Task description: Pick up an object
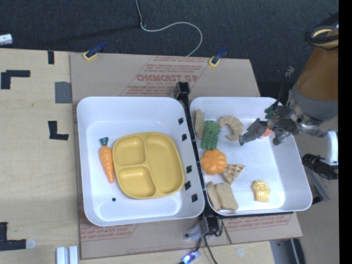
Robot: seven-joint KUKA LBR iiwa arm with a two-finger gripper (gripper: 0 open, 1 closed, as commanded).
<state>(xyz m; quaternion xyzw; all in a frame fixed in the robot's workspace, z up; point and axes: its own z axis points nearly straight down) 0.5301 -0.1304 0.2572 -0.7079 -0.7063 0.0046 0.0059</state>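
Gripper: hung over the right-hand part of the right bin, dark fingers spread apart, nothing seen between them; one finger stretched leftward toward the croissant. Small orange-red spot visible at the gripper's base, nature not discernible. Arm: entered from the right, grey with orange band above the wrist. Croissant: tan, curved, lay just left of that fingertip, near but not clearly touching. Broccoli: green, left of the croissant, beside the bin's left wall. Pale bread stick: upright along that wall, touching or just beside the broccoli. Pumpkin: orange, just below the broccoli. Wedge-shaped waffle piece: tan, immediately right of the pumpkin. Two bread slices: side by side at the bin's near edge. Small yellow item: near the lower right of the same bin, well apart from the gripper. Left bin: held a yellow three-compartment plate at centre and a carrot just left of the plate, green top pointed away. Both bins rested on a cardboard sheet on the counter; white cable looped on dark floor beyond.
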